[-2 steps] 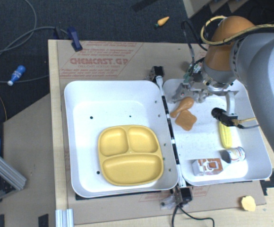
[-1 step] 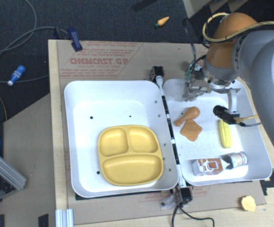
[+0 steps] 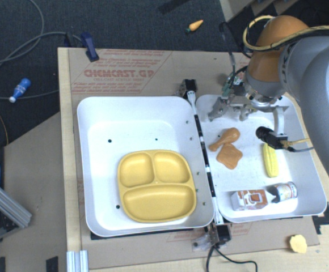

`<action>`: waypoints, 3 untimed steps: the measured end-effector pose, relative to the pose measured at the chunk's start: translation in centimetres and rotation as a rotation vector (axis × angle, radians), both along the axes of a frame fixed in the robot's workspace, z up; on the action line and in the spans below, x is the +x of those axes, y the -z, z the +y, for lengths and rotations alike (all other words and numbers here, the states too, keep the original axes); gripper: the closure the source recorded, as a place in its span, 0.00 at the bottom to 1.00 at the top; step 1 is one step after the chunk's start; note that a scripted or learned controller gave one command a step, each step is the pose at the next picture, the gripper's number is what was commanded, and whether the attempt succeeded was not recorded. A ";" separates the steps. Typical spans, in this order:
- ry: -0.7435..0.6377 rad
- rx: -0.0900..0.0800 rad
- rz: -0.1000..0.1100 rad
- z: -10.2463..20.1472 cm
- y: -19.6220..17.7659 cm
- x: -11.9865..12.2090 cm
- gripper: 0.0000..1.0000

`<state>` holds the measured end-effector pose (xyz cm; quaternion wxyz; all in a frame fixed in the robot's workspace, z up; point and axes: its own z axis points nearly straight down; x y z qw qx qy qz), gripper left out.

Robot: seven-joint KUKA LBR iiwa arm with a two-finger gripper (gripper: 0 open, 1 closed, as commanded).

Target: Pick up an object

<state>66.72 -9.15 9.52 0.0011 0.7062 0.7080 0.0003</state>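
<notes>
While the arm (image 3: 300, 50) reached in from the right, its gripper (image 3: 231, 107) hung over the far part of the right bin (image 3: 317, 194). The two fingers stood wide apart with nothing between them — one tip near the bin's left wall, the other a little to the right.

Just below the gripper lay two brown food pieces: a drumstick (image 3: 225, 138) lying at a slant, and a flatter brown chunk (image 3: 230, 156) touching its lower side. To the right of them a yellow corn cob (image 3: 270, 160) lay lengthwise, and at the near edge a small bottle (image 3: 262, 197) with a brown label rested on its side. The left bin (image 3: 96, 118) held a yellow divided plate (image 3: 156, 185).

The drumstick was the nearest thing, so I judge it the likely target. It seemed to be a light, hard plastic toy with a smooth skin, so it could slip or roll away. The best place to hold it was probably across the narrow middle, fingers closing at a right angle to its length — the thick end looked too round. The chunk beside it could be pushed by a finger.
</notes>
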 end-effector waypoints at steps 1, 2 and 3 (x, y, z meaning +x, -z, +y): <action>0.005 0.003 0.010 -0.8 1.1 -6.2 0.00; 0.004 0.002 0.006 -0.6 1.1 -7.2 0.00; 0.004 0.002 0.006 -0.2 1.1 -8.9 0.00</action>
